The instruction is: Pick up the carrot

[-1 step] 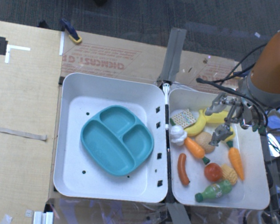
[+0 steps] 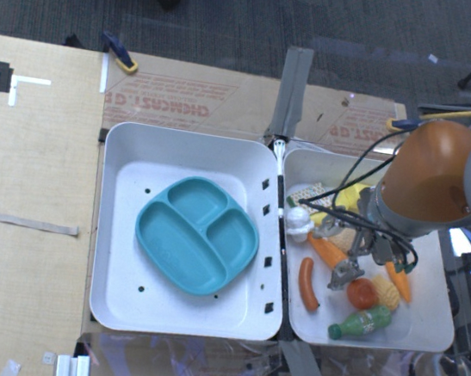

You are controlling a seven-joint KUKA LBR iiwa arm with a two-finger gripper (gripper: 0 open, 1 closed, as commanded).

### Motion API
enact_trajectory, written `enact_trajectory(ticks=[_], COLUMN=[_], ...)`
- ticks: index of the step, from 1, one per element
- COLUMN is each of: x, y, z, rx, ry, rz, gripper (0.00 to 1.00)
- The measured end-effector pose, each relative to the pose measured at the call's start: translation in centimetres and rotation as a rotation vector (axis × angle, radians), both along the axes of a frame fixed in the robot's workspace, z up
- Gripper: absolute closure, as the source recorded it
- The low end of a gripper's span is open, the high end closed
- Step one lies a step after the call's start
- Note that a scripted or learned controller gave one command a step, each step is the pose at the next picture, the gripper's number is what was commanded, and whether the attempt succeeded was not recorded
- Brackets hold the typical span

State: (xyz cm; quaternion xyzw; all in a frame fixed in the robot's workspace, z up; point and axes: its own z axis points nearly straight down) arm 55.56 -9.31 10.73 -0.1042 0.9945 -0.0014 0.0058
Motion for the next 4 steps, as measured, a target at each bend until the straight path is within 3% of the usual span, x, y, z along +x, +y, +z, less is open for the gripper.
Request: enact_trajectory(ticks=[1,2,3,4], x=[-3.7,-5.8,-5.5,-5.2], y=[-2.4,-3.4,-3.4,-3.4], z=[-0.4,-1.4,-0.4,0.6], rx=[0.002,0.004,0.003,0.003], ry=[-0.022,0.004,-0.003,-0.009], rz=[-0.159,-0.385,-0.382,-0.379], gripper=[0.00,0.00,1.00,1.00])
